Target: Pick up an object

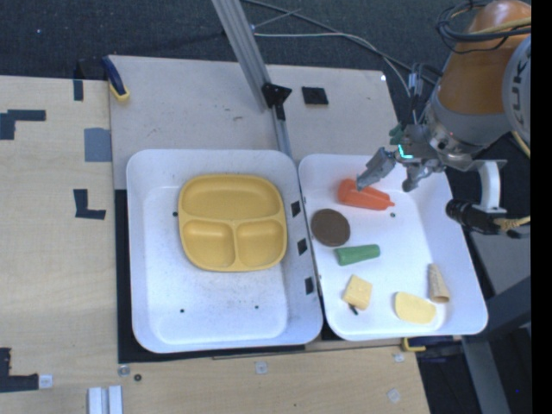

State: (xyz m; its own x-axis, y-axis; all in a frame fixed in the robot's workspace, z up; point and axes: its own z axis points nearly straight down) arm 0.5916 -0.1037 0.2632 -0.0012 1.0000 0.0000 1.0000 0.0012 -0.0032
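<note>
One orange carrot (366, 197) lies tapered beneath the spread, empty gripper (392, 176).

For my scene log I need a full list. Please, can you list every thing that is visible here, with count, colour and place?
Shallow white bins: 2, white, side by side on the bench.
Divided plastic plate: 1, yellow, in the left bin.
Carrot-shaped toy: 1, orange, top of the right bin, under the hand.
Round flat disc: 1, brown, right bin, left side.
Short cylinder: 1, green, right bin, middle.
Cheese-like wedge: 1, yellow, right bin, lower part.
Flat oval piece: 1, yellow, right bin, bottom.
Small cone: 1, tan, right bin, right edge.
Hand: 1, grey, open above the carrot-shaped toy.
</note>
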